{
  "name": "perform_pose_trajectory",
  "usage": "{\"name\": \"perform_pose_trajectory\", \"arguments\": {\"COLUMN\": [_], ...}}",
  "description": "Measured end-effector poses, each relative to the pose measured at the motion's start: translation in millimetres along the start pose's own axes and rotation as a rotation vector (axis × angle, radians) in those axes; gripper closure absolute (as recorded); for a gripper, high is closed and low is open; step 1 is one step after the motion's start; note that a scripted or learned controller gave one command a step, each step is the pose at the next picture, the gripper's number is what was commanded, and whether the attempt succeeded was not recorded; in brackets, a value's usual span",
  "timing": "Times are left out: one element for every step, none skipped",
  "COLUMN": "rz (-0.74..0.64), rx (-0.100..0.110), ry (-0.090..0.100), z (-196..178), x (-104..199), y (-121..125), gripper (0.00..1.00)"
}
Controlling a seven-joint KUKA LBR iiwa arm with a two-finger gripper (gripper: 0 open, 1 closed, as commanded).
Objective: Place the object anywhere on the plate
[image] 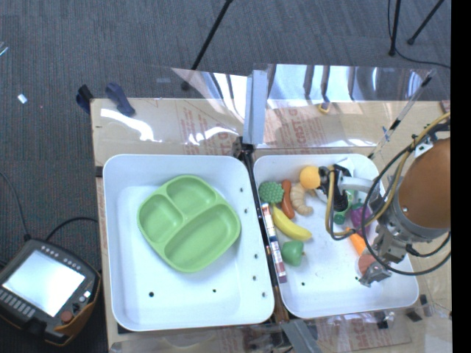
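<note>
A green divided plate [190,223] lies in the left white bin [125,285], with nothing on it. The right bin [324,300] holds toy food: a yellow banana [291,225], a green broccoli [271,192], an orange fruit [310,176], a green pepper [293,252], a tan ridged piece [299,198] and a purple piece [359,215]. My gripper [372,271] hangs low over the right bin's near right part, just below an orange carrot-like piece [358,243]. The arm hides part of that piece.
A thin strip [271,241] with red and white marks lies along the wall between the two bins. A tablet-like pendant [45,289] sits off the bench at the lower left. A clear screen [338,87] stands behind the bins.
</note>
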State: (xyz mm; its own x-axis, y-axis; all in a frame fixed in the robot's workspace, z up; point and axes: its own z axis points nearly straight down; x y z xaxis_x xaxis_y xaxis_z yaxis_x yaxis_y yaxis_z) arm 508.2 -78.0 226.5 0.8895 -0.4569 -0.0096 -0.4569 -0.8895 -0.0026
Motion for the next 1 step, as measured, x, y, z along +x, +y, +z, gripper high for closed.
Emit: {"name": "perform_pose_trajectory", "arguments": {"rz": [-0.024], "rx": [-0.003], "ry": [-0.006], "z": [55.9], "x": [17.3], "y": [78.3], "gripper": [1.0]}}
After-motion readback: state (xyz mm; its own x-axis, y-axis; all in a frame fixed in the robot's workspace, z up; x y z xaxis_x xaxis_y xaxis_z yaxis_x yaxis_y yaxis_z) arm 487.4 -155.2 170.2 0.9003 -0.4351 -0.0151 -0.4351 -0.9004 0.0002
